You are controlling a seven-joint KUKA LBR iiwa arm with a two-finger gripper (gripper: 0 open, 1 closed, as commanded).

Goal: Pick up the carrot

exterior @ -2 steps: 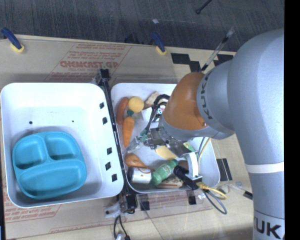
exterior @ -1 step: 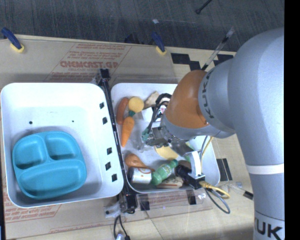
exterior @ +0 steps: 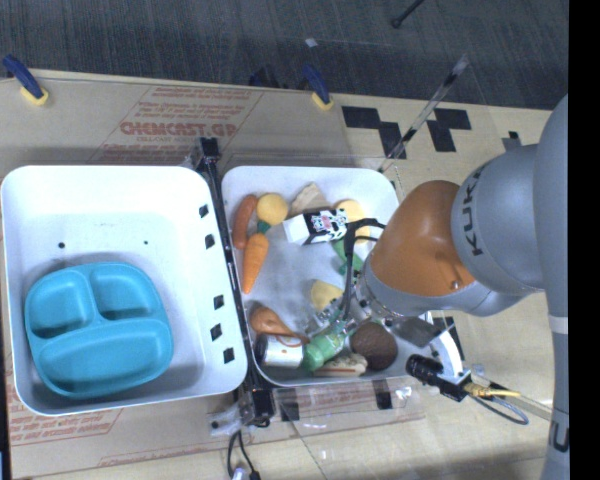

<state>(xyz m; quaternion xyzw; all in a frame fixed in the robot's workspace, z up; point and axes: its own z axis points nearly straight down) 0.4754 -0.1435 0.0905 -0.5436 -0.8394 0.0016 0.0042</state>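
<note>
Robotics lab: an industrial arm (exterior: 500, 228) over a cardboard-covered table (exterior: 170, 118), clamps (exterior: 25, 80) at its edge, two white bins (exterior: 100, 183), black marker squares (exterior: 380, 123).

Single fixed camera sitting above the tan cardboard-covered surface (exterior: 280, 118), looking down at a slant, taking in both shallow white plastic bins (exterior: 110, 183) closely.

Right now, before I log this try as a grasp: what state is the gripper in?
Gripper: cannot be told; the arm's wrist covers it, low over the clutter in the right bin. The carrot lies apart by the left wall.
</note>
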